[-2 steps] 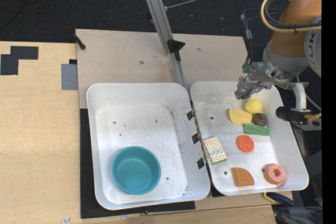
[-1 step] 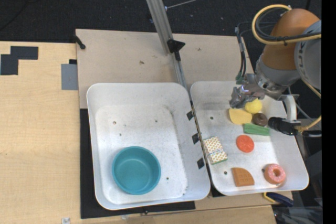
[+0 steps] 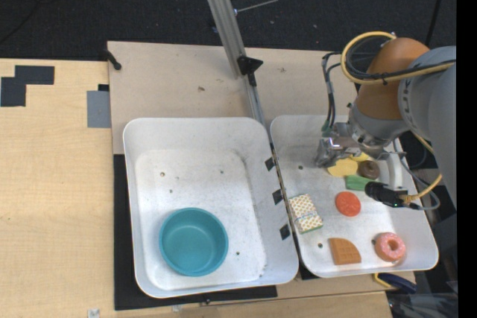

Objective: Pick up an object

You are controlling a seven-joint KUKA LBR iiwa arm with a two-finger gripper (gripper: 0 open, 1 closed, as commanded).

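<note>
My gripper (image 3: 330,151) is low over the far part of the right bin (image 3: 298,132), just left of a yellow piece (image 3: 343,168). A green piece (image 3: 356,182) lies right beside the yellow one, and a red ball (image 3: 347,203) sits a little nearer the front. A checkered block (image 3: 305,212) lies near the bin's left wall. An orange wedge (image 3: 343,251) and a pink donut (image 3: 389,246) rest at the front. Nothing shows between the gripper and the bin floor.
A teal bowl (image 3: 193,240) sits in the front of the left bin (image 3: 149,138). A slanted metal bar (image 3: 227,18) rises behind the two bins. The arm's grey body and cables (image 3: 358,63) crowd the right bin's far right side.
</note>
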